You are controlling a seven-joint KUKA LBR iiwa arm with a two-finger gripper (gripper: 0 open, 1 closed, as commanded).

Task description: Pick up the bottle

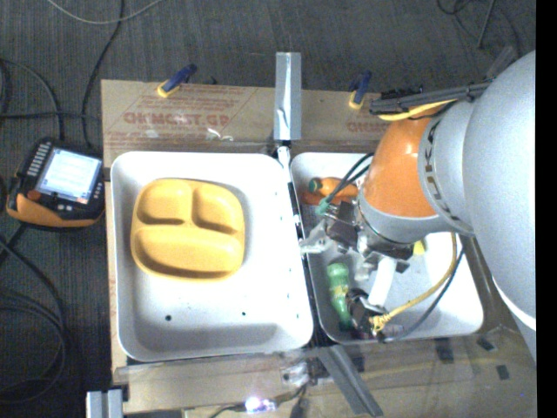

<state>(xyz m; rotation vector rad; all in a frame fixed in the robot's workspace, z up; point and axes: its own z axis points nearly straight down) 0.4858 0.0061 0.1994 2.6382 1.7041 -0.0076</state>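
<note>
A small green bottle (337, 280) lies in the right bin (452, 316), near its left wall and toward the front. The gripper (324, 236) hangs low over the bin's left side, just above and behind the bottle, under the orange-banded wrist. The arm covers much of this bin. Nothing shows between the gripper's tips, and the bottle rests on the bin floor.
An orange object (325, 185) with a green bit beside it sits in the right bin's back left corner. The left bin (174, 316) holds a yellow compartment plate (188, 227). A divider wall (300, 259) separates the bins close to the gripper.
</note>
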